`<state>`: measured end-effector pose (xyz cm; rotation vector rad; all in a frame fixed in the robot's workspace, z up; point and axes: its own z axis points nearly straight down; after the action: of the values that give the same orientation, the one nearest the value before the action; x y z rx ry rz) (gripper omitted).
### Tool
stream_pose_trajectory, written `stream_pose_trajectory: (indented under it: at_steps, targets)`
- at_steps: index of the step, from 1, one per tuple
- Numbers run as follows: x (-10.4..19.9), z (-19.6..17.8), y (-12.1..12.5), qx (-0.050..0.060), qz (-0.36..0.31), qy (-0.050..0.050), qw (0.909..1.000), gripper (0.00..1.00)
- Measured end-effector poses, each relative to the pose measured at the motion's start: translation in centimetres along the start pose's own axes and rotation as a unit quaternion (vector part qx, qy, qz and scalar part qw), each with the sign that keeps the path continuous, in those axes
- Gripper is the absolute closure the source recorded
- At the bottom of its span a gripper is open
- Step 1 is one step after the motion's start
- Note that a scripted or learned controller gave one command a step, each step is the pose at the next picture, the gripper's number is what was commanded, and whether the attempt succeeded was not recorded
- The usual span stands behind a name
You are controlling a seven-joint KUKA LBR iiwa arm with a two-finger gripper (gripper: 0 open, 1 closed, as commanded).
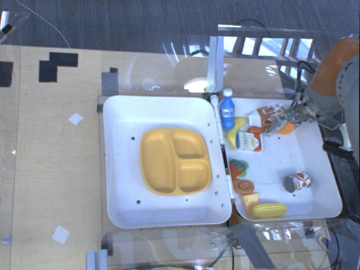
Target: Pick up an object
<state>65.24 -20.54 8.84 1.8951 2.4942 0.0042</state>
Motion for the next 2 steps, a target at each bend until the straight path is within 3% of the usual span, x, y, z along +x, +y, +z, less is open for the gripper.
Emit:
stream_pose_trajectory:
  at_steps: [1, 2]
  targets:
    - [0.1, -1.5, 0.5, -0.005, -0.006, -0.003, 1.0000, 1.00]
    - [7.7, -11.6, 4.5, -0.006, -0.018, 0.000, 0.9998, 1.00]
